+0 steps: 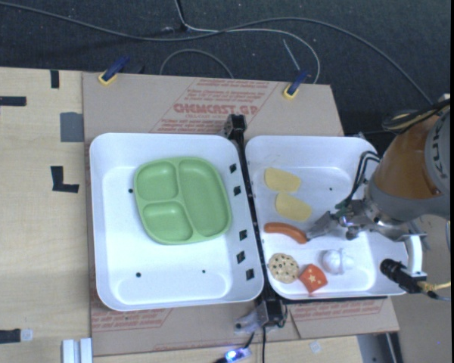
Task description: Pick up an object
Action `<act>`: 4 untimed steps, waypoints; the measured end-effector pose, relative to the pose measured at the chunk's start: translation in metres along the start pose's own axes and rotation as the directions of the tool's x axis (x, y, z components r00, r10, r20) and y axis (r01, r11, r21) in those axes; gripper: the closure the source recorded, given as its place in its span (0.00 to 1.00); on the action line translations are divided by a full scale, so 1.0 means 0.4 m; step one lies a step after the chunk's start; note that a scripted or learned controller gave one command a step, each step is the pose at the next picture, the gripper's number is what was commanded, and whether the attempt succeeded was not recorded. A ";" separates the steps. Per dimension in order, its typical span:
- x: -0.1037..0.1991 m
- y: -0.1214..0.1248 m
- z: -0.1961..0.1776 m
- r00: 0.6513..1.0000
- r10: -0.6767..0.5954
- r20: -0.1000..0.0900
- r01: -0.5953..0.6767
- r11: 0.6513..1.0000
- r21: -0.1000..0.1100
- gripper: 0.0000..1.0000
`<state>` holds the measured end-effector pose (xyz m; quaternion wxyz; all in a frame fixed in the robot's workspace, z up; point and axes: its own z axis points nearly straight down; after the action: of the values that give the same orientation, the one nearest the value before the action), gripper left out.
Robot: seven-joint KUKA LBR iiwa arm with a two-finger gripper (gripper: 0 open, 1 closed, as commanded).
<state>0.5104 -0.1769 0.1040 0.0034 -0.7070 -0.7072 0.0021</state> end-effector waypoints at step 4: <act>0.005 0.028 -0.201 1.000 -0.001 0.003 0.001 1.000 -0.011 1.00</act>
<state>0.5223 -0.1749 0.1843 -0.0013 -0.7065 -0.7077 -0.0006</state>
